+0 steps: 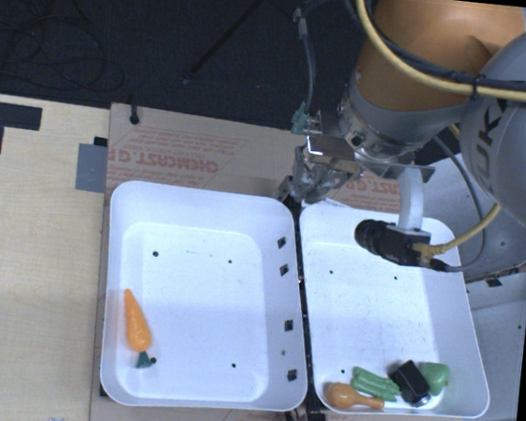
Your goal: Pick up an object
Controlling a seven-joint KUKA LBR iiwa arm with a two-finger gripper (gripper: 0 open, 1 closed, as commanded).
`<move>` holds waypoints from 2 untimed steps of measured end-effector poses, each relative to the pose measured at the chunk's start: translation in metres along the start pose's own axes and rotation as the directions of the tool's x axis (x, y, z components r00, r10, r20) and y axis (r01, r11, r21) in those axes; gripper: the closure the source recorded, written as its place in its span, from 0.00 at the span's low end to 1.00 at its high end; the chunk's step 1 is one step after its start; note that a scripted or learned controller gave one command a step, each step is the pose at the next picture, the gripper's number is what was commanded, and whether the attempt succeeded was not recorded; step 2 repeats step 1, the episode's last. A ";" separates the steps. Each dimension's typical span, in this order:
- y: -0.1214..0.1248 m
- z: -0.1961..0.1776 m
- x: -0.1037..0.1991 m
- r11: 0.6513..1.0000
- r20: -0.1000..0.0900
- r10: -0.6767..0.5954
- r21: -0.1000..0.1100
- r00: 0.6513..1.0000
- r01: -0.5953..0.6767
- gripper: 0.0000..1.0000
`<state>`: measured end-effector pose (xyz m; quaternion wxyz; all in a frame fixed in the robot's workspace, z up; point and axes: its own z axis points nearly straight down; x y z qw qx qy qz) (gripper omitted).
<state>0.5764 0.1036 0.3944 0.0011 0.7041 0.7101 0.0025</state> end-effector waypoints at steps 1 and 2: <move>0.025 -0.069 -0.070 1.000 0.004 0.014 -0.001 1.000 -0.014 1.00; 0.025 -0.069 -0.070 1.000 0.004 0.014 -0.001 1.000 -0.014 1.00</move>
